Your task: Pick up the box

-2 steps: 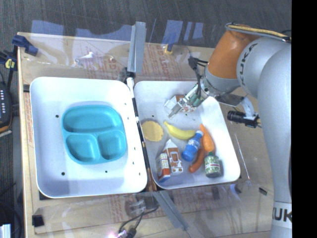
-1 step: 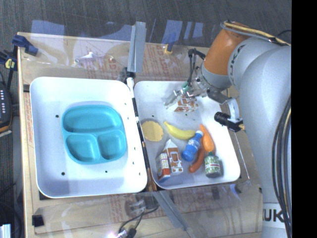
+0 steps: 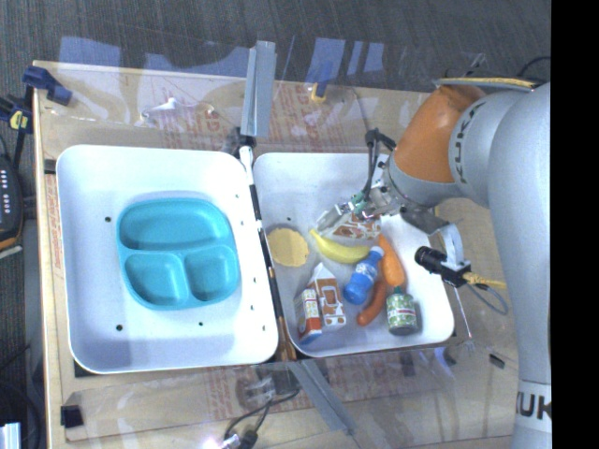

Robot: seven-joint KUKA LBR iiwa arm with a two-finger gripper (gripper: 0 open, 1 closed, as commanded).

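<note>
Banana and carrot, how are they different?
The banana is yellow; the carrot is orange. The banana is curved like a smile, while the carrot is nearly straight. The banana lies mostly across the right bin, and the carrot slants downward, just right of the blue bottle. Both are long, thin foods lying flat in that same white bin.

The pale wooden bench (image 3: 140,101) under a clear glossy sheet carries two shallow white plastic bins: the left bin (image 3: 84,325) touches the right bin (image 3: 290,171) along one shared edge.
</note>
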